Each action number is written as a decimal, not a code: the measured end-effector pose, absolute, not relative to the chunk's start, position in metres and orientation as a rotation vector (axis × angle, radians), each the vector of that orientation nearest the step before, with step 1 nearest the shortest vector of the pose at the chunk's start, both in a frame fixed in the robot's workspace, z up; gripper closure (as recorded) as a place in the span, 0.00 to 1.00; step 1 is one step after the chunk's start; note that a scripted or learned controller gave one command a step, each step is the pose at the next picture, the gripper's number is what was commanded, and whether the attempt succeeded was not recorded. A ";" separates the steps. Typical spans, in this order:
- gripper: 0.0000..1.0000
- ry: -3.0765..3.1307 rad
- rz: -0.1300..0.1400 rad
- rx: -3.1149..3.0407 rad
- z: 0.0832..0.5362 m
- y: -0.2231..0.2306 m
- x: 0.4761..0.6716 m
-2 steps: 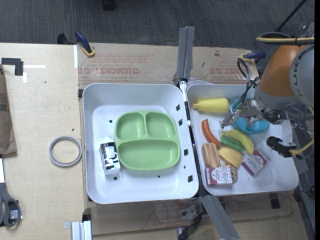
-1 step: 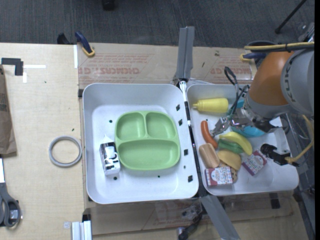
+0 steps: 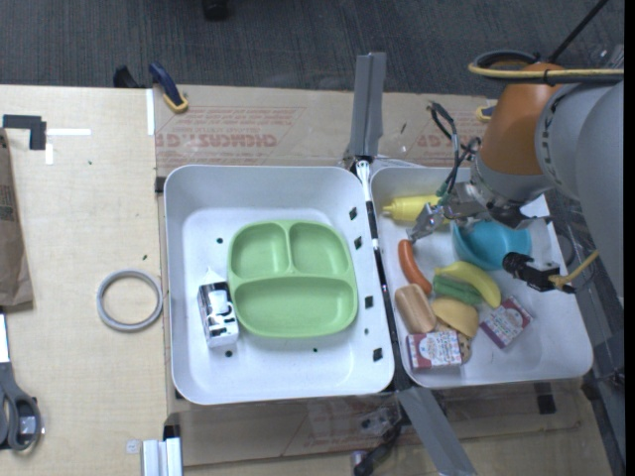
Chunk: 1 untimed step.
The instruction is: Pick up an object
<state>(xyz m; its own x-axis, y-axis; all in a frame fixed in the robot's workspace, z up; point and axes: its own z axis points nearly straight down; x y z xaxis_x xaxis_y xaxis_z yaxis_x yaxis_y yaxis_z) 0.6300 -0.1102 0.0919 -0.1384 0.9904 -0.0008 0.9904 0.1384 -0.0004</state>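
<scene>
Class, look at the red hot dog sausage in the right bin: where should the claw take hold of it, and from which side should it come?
Probably across the middle of the sausage, coming straight down from above. It lies flat, long and thin, slanting beside the bin's left wall, with a bread roll at its lower end. So the fingers should close across its narrow width, where bare floor shows on both sides.

Left bin point(image 3: 184, 296) holds a divided plate point(image 3: 293, 278) with a small box point(image 3: 217, 313) at its left

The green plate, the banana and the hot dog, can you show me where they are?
Green plate point(image 3: 294, 310), camera view, floor of its big compartment.
Banana point(image 3: 476, 282), camera view, middle of its curved yellow body.
Hot dog point(image 3: 413, 266), camera view, middle of the red sausage.
</scene>
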 end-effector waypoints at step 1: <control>0.00 2.422 -0.004 2.002 0.114 -0.153 0.658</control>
<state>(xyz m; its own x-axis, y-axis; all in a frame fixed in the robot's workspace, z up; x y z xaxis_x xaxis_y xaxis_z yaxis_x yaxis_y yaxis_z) 0.6583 -0.1528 0.1140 -0.1878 0.9822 -0.0009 0.9822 0.1878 -0.0023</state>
